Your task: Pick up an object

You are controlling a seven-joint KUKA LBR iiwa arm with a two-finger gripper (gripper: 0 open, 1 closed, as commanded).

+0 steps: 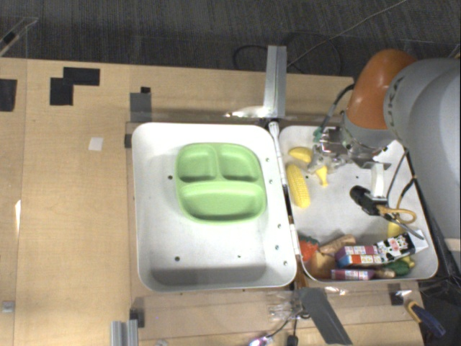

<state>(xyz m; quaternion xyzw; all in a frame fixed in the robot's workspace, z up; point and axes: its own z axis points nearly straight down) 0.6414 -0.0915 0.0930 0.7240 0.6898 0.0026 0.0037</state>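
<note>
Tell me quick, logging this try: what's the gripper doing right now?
Gripper: cannot be told; it sits over the right bin by the banana and corn.

Arm [425, 114] enters from the right edge of the view, grey casing bulky and close to the camera. Orange band [374, 85] sits above the wrist, toward the upper right. Wrist angles down and leftward from the band. Gripper [328, 153] hangs at the end of the wrist, low over the far part of the right-hand side of the bench; its metal parts and cabling blur together at this distance.
</note>
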